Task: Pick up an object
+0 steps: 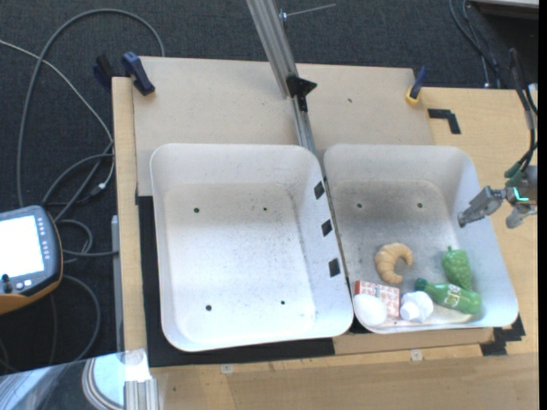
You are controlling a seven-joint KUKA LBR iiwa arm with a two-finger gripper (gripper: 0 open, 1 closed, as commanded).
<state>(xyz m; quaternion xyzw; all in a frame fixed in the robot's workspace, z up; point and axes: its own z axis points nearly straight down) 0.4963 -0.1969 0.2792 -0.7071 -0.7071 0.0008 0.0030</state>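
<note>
My gripper (496, 213) hangs at the right rim of the right bin (389, 182), open, with nothing between its fingers. One grey finger (477, 206) points left over the bin's right wall. Below and left of it, in the bin's near right corner, lie a tan croissant (394, 261), a bumpy green bunch of grapes (457, 266), a green bottle (451, 295) on its side with a white cap, a small red and white box (380, 292) and a white rounded object (369, 310). The gripper touches none of them.
The left bin (231, 246) sits beside the right one, with a black-marked divider between them. A metal pole (273, 41) slants up from the bench's back. Clamps hold the board's far corners. A pendant with a screen (26, 254) lies far left.
</note>
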